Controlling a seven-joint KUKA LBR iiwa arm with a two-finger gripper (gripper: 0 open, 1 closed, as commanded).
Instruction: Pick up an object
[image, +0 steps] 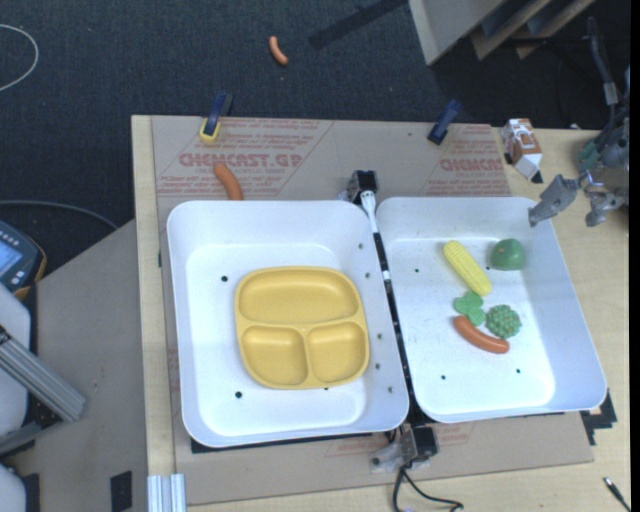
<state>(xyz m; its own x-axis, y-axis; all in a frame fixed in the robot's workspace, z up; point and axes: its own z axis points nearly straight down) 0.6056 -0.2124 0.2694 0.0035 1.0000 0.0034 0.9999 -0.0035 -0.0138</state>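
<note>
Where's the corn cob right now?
The corn cob lies in the right bin, toward its far side, just left of the green ball and above the broccoli.

Red "CHEMCAST GP" print on brown protective sheet (300, 150) behind bins; repeated, partly readable, at right.

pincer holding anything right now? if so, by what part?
Nothing is held. The pincer sits over the right bin's far right corner with nothing between its fingers; the corn and the other toy food lie in that bin.

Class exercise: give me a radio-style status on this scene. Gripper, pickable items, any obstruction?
Gripper at right bin's far corner, holding nothing. Corn, green ball, broccoli, sausage loose in bin. Nothing blocking.
</note>
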